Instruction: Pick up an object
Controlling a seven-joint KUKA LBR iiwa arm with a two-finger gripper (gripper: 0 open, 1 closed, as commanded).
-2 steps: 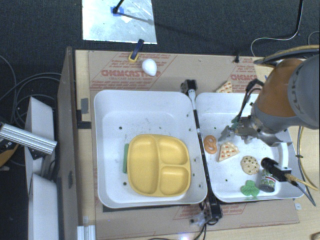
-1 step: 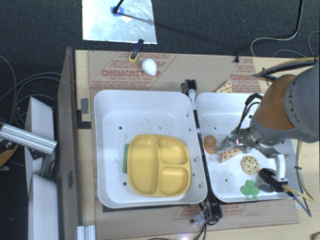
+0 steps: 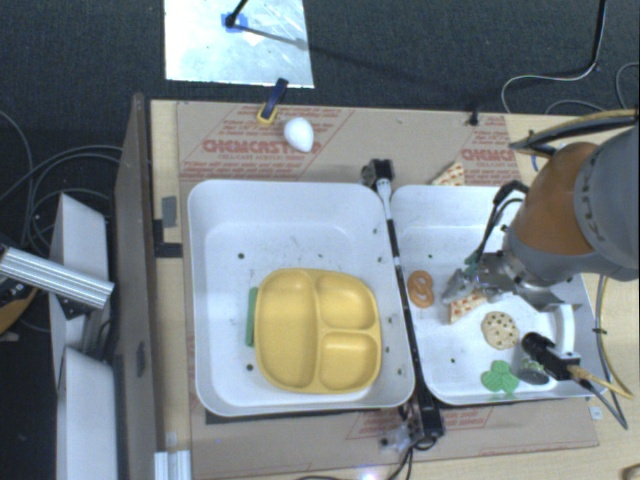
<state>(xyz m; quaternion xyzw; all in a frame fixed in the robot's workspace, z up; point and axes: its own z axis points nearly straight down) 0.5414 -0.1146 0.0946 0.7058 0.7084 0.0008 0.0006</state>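
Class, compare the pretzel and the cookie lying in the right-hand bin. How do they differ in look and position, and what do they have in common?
The pretzel is orange-brown with looped holes; the cookie is a pale solid round with dark specks. The pretzel lies by the bin's left wall, next to the divider; the cookie lies further right and nearer the front, close to the green piece. The cookie looks slightly bigger than the pretzel. Both are small snack items lying flat on the floor of the right bin.

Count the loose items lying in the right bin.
4: a pretzel near the divider, a pizza slice at the gripper, a cookie, and a green piece by the front wall. The arm may hide others.
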